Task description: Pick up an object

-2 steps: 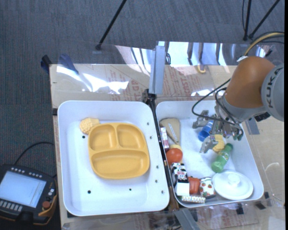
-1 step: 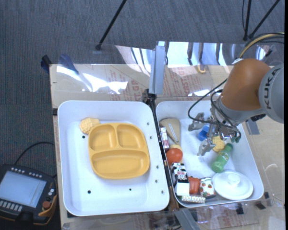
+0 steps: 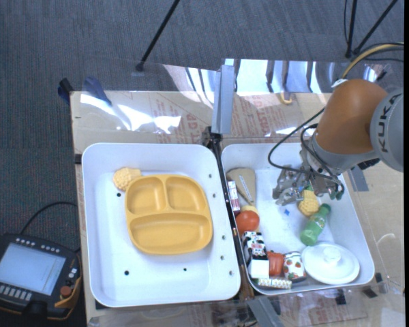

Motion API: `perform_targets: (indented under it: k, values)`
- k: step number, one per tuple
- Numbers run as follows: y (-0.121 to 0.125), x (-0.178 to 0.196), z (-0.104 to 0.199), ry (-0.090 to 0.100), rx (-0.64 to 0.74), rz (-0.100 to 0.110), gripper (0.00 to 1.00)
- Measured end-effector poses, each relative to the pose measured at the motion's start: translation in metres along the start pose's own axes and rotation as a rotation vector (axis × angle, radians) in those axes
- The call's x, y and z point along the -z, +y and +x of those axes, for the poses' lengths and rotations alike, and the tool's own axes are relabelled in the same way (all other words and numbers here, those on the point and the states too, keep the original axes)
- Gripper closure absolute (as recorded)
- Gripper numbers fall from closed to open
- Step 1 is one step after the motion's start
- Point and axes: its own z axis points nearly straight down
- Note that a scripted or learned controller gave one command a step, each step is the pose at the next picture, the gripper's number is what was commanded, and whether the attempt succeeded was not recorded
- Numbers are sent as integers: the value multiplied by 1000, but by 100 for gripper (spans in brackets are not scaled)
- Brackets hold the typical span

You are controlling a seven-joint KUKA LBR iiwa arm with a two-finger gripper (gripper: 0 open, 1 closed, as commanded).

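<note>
**Yellow toy [image 3: 308, 201] right by the gripper [image 3: 294, 186]**

Lies in the right bin [image 3: 279, 234], out in the open part, touching the top of the green bottle [image 3: 315, 225]. Sits just beside the gripper, low over the bin floor. Too blurry to tell if open or shut. Nothing seen held in it.

Probably down there to grab the yellow toy, the closest thing. Looks like a good pick: room around it.

Much more crowded along the bin's left wall: a red ball [image 3: 247, 221], little cups, all squeezed together. Likely harder to grab there. Big white lid [image 3: 330, 263] in the near corner.

Over in the left bin [image 3: 102, 251], a yellow plate [image 3: 168, 213], well apart from the gripper.
</note>
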Motion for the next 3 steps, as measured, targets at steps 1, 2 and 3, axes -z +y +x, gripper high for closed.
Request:
perform_targets:
  k: [1,2,3]
  values:
    - [40,89,-30,-4,-325,1,100]
    - [-19,52,89,6,-35,0,100]
    - [79,112,60,-1,-153,0,100]
